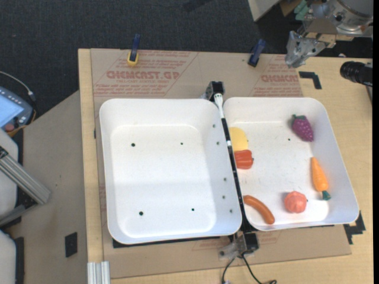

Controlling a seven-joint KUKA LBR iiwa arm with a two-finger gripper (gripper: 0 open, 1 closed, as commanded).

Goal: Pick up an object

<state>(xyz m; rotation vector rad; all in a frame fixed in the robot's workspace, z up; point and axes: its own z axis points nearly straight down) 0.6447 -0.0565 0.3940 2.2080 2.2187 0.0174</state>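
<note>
Dark carpet floor behind, tabletop (pixel 59 176) w/ a brown cardboard sheet (pixel 177 70) carrying two white bins side by side. Landmark for everything below: the right bin (pixel 269 114).

The hand (pixel 296 55) hangs up past the right bin's far edge, over the cardboard, high and not touching anything. Nothing between its tips, so it carries nothing; how far apart the tips stand I can't tell at this size and angle.

Moving out from there, inside the right bin: purple grape bunch (pixel 302 127) at the far right corner, nearest to the hand. Yellow piece (pixel 238 138) and red-orange piece (pixel 243 158) sit against the bin's left wall, touching each other; prob. toy food, exact kind unclear. Carrot (pixel 319 176) lies along the right wall, green end toward the near side. Tomato-like red ball (pixel 295 202) near the front right corner, sausage (pixel 259 209) at the front left, both apart from the rest. The left bin (pixel 118 117) sits just beside the right bin's left wall.

Handling, my guess: all look like light, stiff plastic toys, smooth so maybe slippery. Grapes = closest, bumpy surface, free on all sides; grip across the narrow width at mid-body. Carrot is close to the wall, less room for tips. Ball could roll out of a pinch.
</note>
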